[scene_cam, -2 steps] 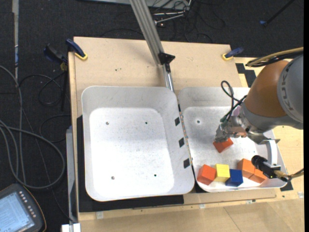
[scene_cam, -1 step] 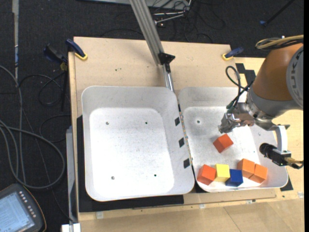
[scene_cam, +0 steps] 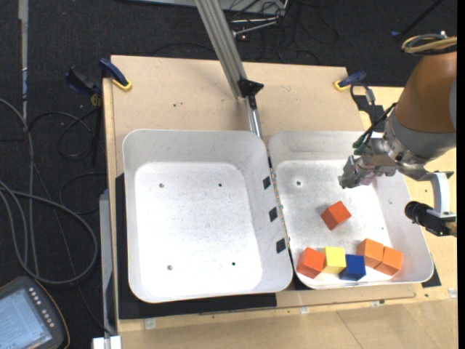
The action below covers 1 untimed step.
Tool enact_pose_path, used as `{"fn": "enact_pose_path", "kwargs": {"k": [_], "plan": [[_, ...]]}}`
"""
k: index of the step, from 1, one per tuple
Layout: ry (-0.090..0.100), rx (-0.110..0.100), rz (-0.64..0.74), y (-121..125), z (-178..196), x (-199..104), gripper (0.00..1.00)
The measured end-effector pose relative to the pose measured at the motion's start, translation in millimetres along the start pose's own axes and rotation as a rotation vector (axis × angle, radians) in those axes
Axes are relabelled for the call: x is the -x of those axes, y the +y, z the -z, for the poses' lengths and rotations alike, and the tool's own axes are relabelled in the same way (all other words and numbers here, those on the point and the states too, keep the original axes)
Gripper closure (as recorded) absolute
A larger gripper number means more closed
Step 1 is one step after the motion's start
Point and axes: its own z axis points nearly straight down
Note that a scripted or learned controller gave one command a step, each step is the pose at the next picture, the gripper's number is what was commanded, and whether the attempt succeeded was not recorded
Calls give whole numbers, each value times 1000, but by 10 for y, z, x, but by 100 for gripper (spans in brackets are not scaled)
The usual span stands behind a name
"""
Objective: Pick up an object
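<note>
Blocks sit in the right bin (scene_cam: 407, 195), all toward its near half. One orange cube (scene_cam: 335, 214) lies alone near the middle of the bin floor, turned so its corners point roughly along and across the bin; it has no long axis to speak of. Along the near wall runs a row: an orange block (scene_cam: 312, 261), a yellow cube (scene_cam: 335, 258) touching it, a blue cube (scene_cam: 354, 267) just beside that, then two more orange blocks (scene_cam: 382, 256) pressed together at the right end.

My arm (scene_cam: 430, 100) comes in from the right, orange band above the wrist, bending down over the far right part of that bin. My gripper (scene_cam: 356, 177) hangs above the bin floor, up and to the right of the lone cube and apart from it. Nothing sits between its tips; how it is set, I cannot tell. The left bin (scene_cam: 145, 195) lies alongside.
</note>
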Motion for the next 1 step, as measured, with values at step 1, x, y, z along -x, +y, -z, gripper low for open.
{"fn": "enact_pose_path", "kwargs": {"k": [1], "plan": [[0,-4,-1,8,50,0,100]]}}
